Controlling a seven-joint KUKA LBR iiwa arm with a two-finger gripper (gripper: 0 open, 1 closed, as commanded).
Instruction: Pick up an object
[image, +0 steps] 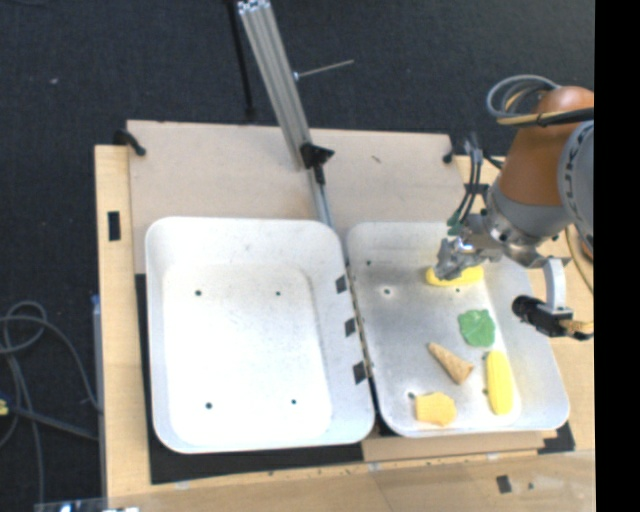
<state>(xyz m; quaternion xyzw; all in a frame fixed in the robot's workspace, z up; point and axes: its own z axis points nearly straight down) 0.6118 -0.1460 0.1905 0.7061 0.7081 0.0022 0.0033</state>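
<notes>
The right bin (400, 330) holds several small objects. A flat yellow piece (455, 278) lies near its far side, and my gripper (456, 262) is down right on top of it, covering part of it. Nearer the front are a green lump (478, 327), a tan cone-shaped wedge (451, 361), a long yellow corn-like piece (499, 382) and a yellow-orange chunk (435, 409). The arm's orange band (545, 140) rises to the upper right of the gripper.
The left bin (245, 330) sits beside the right one, with small black clips (354, 326) along the shared rim. A slanted metal rail (285, 95) runs from the top down to the bins' far edge. A black fitting (540, 312) hangs by the right bin's right rim.
</notes>
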